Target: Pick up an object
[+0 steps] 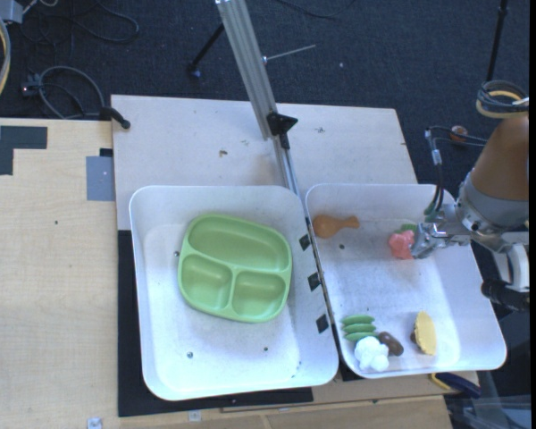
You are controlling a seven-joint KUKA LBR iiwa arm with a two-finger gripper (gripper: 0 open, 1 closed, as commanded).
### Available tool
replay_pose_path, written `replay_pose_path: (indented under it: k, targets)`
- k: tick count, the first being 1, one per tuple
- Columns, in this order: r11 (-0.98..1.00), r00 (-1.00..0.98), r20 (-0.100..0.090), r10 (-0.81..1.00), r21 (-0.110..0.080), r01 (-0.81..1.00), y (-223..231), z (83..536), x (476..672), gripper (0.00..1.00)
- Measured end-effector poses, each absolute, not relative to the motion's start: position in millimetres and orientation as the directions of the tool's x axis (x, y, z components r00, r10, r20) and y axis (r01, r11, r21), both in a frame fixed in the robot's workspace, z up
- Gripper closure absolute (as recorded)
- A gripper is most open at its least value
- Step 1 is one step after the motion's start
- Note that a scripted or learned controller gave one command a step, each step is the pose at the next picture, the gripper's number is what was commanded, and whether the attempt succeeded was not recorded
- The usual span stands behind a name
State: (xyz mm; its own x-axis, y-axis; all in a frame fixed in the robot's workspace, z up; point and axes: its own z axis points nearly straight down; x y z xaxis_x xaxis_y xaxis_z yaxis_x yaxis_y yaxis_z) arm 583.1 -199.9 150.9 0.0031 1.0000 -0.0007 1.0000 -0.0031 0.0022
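Observation:
In the right bin (482, 351) lie a tan drumstick-shaped toy (334, 225), a red strawberry-like toy (401, 243), a yellow corn-like toy (424, 332), a green pea pod (358, 326), a white lumpy toy (371, 354) and a small brown piece (392, 340). My gripper (424, 242) is low over the bin's upper right part, right beside the red toy and touching or nearly touching its right side. The view is too small to show how the red toy sits relative to the gripper.
The left bin (152, 329) holds a green divided plate (235, 267). A slanted metal rail (255, 70) runs from the top down to the gap between the bins. The arm's wrist (500, 177) hangs over the right bin's right edge. Cables lie on the floor behind.

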Motion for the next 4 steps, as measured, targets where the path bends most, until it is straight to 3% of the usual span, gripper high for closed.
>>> replay_pose_path:
  k: [1, 2, 4]
  targets:
    - [0.001, -0.001, -0.002, 1.000, 0.004, 1.000, -201, 204, 584.3, 1.00]
    - [0.005, -0.005, 0.003, 1.000, -0.002, 1.000, -144, 204, 584.5, 1.00]
    - [0.004, -0.004, 0.002, 1.000, -0.001, 1.000, -38, 210, 606.6, 1.00]
